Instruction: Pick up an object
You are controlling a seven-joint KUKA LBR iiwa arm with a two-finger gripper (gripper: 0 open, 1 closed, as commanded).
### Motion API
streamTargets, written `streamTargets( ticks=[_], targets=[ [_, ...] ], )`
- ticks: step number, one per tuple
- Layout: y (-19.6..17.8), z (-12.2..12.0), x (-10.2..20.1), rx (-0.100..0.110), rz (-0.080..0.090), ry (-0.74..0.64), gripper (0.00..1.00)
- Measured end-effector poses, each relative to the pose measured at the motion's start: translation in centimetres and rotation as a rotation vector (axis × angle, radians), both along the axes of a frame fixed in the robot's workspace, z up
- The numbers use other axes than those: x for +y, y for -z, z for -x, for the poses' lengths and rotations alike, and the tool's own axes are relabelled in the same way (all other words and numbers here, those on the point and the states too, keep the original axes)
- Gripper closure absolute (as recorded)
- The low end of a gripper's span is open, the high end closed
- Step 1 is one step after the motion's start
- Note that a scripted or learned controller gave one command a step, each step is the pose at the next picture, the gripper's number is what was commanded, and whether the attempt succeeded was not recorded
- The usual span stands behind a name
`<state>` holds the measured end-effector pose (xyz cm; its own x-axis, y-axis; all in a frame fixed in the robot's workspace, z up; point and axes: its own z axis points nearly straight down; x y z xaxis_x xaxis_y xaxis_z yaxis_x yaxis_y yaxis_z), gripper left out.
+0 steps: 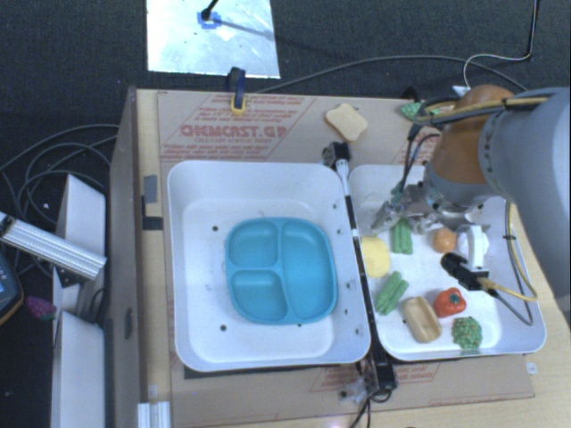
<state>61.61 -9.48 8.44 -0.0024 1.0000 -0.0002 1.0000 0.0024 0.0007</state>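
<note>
The arm (500, 141) reaches in from the right and bends down over the far part of the right bin (526, 333). Its end effector (399, 212) hangs low there, just above the far end of a green bean pod (402, 237). Whether it is spread or pressed together cannot be told, and nothing is seen held in it.

The right bin holds the loose things. The green pod lies near the bin's far left, with a yellow piece (376, 257) just beside it toward the divider. Nearer lies a second green pod (390, 292), and beside that a tan bread roll (422, 318). A red pepper (451, 302) sits to the right of the roll, and a green broccoli (467, 332) lies at the near right. A small orange fruit (444, 239) rests close under the wrist, right of the first pod.

The left bin (201, 203) carries a blue divided plate (280, 270) in its middle.

On the table (268, 123) beyond the bins lies a tan sponge-like piece (346, 122), and a yellow and blue clamp (237, 92) sits at the far edge.
</note>
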Motion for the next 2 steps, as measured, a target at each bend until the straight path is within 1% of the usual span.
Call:
streamTargets(
  ticks=[1, 2],
  targets=[
    [-1.1, -0.1, 0.0, -0.003, 0.000, -0.002, 1.00],
    [-10.2, 2.7, 5.4, -0.005, -0.001, -0.003, 1.00]
  ],
)
